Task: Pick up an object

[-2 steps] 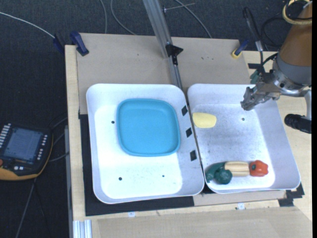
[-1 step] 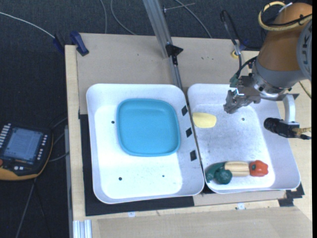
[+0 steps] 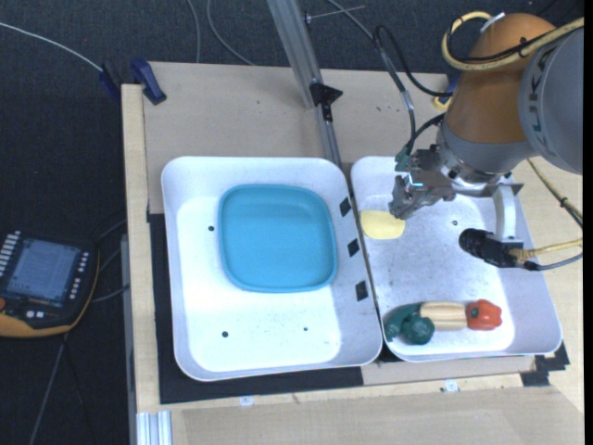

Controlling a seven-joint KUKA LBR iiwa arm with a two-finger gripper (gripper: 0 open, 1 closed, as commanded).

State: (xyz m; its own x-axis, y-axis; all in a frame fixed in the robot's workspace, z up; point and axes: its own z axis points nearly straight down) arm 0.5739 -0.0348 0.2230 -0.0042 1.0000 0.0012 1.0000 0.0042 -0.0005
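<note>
I see even, bright overhead light, soft shadows, mild glare on the white bins (image 3: 185, 248), and slightly soft focus.

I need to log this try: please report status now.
Gripper low in right bin, beside yellow piece. Nothing seen held. Three toys lie at near wall, apart.

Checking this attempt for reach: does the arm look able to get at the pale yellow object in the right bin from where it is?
Probably yes. The gripper hangs right beside the pale yellow object, with nothing lying over it; the bin wall close on its left could crowd a finger.
</note>
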